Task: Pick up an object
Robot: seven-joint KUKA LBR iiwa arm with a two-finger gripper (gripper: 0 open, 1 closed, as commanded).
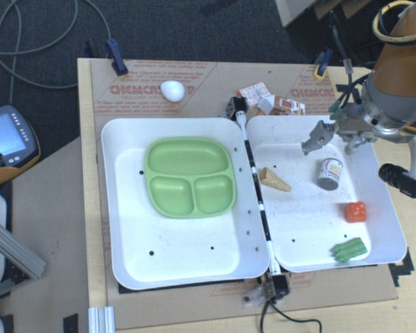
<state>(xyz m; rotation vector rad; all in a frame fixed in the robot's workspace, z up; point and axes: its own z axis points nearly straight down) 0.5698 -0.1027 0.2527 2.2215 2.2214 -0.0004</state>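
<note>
In the right bin [291, 255] we see four small objects. Nearest the gripper is a small can [329, 173], lying tilted on the bin floor, with a grey metal end and a pale label bearing dark print. To its left lies a tan wedge [274, 180], close to the divider between the bins. Below and to the right of the can sits a small red-orange block [356, 211], and further toward the near rim a green ridged piece [349, 249].

The arm [395, 75] enters from the right, its orange band above a grey wrist, and ends over the far part of the right bin. We place the gripper [317, 139] at its leftward end, where a grey finger [319, 137] slants down toward the bin floor. We cannot tell how wide it stands; nothing is seen between its fingers.

The can lies just below and slightly right of the gripper, apart from it. The wedge is down and to the left, the block and green piece well apart.

In the left bin [125, 255] rests a green three-compartment plate [191, 177]. On the board [194, 75] behind the bins we note a white egg-shaped object [172, 90] and some crumpled wrappers [267, 101].
</note>
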